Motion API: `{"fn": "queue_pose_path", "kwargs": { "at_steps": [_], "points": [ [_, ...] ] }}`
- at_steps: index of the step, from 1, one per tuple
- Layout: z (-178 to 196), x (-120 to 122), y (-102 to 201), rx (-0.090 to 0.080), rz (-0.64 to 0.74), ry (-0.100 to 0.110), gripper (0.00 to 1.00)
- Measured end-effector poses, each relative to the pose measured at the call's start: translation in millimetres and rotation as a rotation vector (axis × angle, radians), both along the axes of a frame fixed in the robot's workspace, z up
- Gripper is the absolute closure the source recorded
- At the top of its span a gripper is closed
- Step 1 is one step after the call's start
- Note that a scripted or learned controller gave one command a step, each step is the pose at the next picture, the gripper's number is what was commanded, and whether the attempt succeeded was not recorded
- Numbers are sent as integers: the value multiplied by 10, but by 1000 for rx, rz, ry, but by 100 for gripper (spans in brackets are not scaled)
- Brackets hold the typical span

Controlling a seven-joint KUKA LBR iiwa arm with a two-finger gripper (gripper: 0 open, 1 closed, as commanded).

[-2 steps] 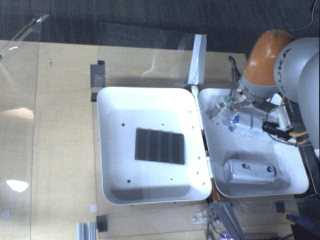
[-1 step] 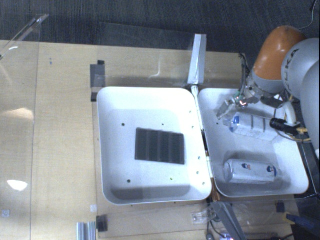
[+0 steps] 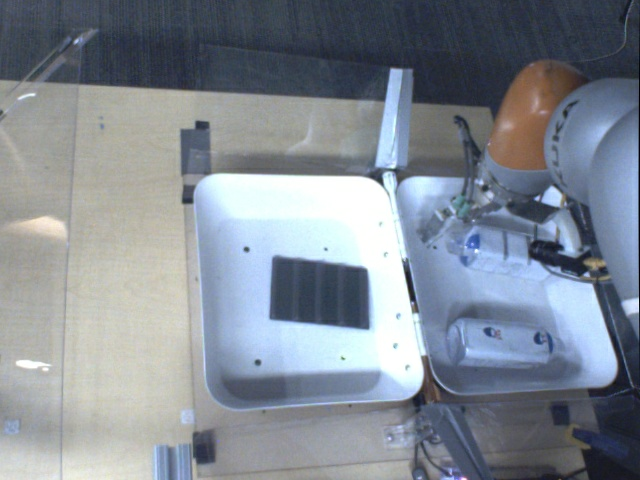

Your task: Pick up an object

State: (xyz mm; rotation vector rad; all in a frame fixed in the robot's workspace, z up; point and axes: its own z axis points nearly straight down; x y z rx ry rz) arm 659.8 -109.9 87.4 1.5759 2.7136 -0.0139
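Nearest the camera, at the front of the right-hand shallow white plastic bin [image 3: 600,373], a silver-grey cylindrical can with a pale label [image 3: 500,341] lies on its side, its long axis running left to right, close to the bin's front wall. It rests on the bin floor, apart from the arm.

To the left, the second shallow white plastic bin [image 3: 215,268] sits touching the first along their shared edge. On its floor, about the middle, lies a dark grey ribbed rectangular pad [image 3: 320,292].

Both bins stand on the light wooden bench [image 3: 110,268], with small black brackets at the corners of the left bin.

Farther back in the right bin, the grey arm with the orange band [image 3: 525,118] reaches in from the right and points down toward the rear part of that bin. The gripper [image 3: 455,218] is low over the bin floor near the back left corner, beside a clear plastic item with a blue mark [image 3: 485,248] that lies just to its right. Whether the gripper is parted or closed, and whether it has anything, cannot be told here.
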Motion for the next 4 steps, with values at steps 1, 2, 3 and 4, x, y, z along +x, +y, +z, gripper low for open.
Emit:
{"fn": "queue_pose_path", "kwargs": {
  "at_steps": [1,2,3,4],
  "points": [
    [7,-22,-335,10,-61,-10,0],
    [0,-26,-183,-2,122,4,0],
    [3,45,-246,10,117,22,0],
    [1224,-163,-498,6,331,-12,0]
  ]
}}
